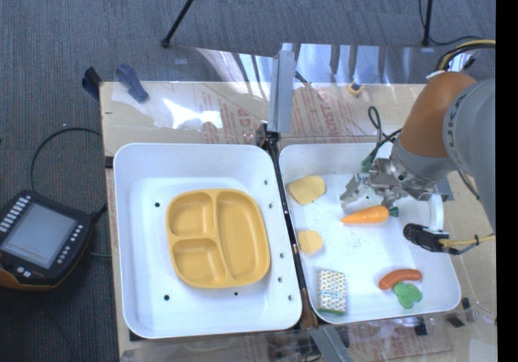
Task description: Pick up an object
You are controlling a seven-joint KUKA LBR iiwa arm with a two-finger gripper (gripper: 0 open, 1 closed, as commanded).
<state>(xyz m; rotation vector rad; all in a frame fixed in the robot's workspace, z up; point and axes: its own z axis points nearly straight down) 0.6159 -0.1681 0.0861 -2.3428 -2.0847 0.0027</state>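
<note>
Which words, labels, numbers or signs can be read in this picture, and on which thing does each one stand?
No text can be read for sure.
Red printing on the clear sheet behind the bins: mirrored and blurred, not readable.
Print on the small packet in the right bin: too small to read.
Screen and buttons of the handheld controller on the floor: too small to read.

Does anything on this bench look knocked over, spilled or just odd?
Nothing stands out. The yellow tray lies flat in the left bin; the carrot, sausage and small packet lie apart in the right bin.
</note>
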